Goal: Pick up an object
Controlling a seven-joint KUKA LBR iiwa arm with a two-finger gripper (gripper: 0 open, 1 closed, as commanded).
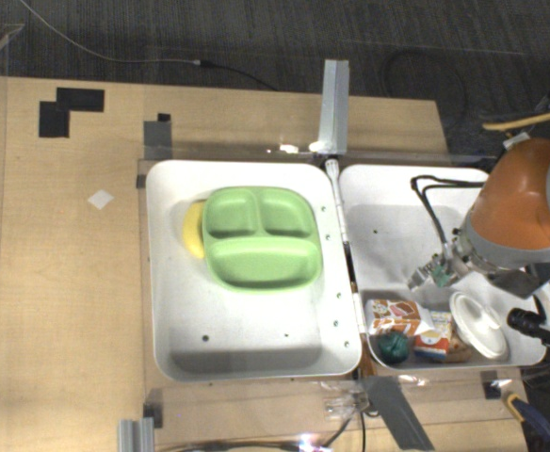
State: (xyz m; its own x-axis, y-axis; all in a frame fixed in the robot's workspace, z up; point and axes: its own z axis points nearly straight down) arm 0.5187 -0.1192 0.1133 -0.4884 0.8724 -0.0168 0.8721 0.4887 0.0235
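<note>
The end effector point(432, 273) hangs low inside the right bin point(388, 210), near the middle of its floor and just up from the heap of things along that bin's near edge; whether its tips are spread or pressed together cannot be told at this size, and nothing shows between them. The step in hand looks like the approach for a grasp. Since any object will do, the best choice is probably one that stands free of the walls: the small carton point(395, 315) with the orange and white print lies closest below the tool, touching a dark teal lump point(394, 347) at the near left corner and another printed packet point(435, 337) to its right. The white round lid-like piece point(477, 326) lies flat beside them toward the near right corner, partly under the arm, and would likely be hard to pinch from above. A good try would come straight down over the carton's narrow side, clear of the bin wall, and close only once the tips straddle it. The left bin point(247, 347) carries a green divided plate point(260, 235), face down or up I cannot say, with a yellow thing point(192, 230) tucked under its left edge.
</note>
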